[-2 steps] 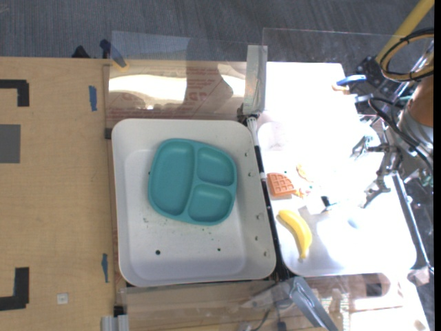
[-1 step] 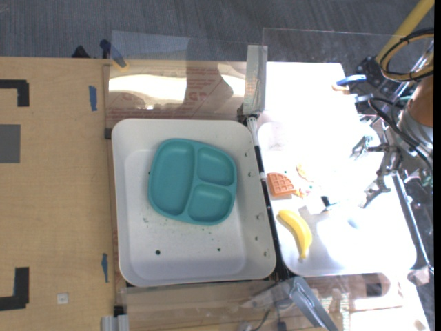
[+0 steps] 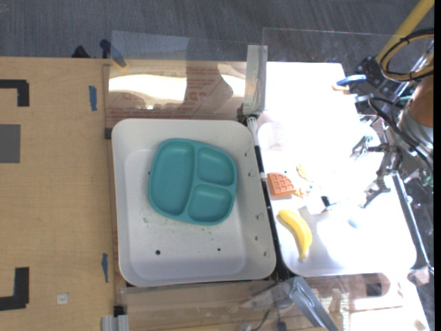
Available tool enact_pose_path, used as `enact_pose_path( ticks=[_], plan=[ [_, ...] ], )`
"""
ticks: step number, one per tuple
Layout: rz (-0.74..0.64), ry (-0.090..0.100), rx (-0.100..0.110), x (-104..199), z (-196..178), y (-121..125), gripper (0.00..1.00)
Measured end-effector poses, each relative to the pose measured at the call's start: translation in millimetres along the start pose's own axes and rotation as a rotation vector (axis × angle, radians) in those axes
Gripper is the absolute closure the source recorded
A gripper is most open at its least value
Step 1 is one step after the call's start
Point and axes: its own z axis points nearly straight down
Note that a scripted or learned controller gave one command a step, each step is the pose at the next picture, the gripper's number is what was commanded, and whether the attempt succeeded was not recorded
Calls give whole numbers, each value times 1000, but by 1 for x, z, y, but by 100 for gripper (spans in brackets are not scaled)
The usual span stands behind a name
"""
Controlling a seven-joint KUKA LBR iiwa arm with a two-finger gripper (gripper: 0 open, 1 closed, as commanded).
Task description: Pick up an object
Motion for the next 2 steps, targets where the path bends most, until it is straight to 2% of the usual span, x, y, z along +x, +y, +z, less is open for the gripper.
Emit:
enact_pose_path(
  ticks=[1, 2],
  plan=[
    [0, 0, 0, 0, 0, 0, 0],
    [16, -2, 1, -43, -10, -23, 0]
  ],
)
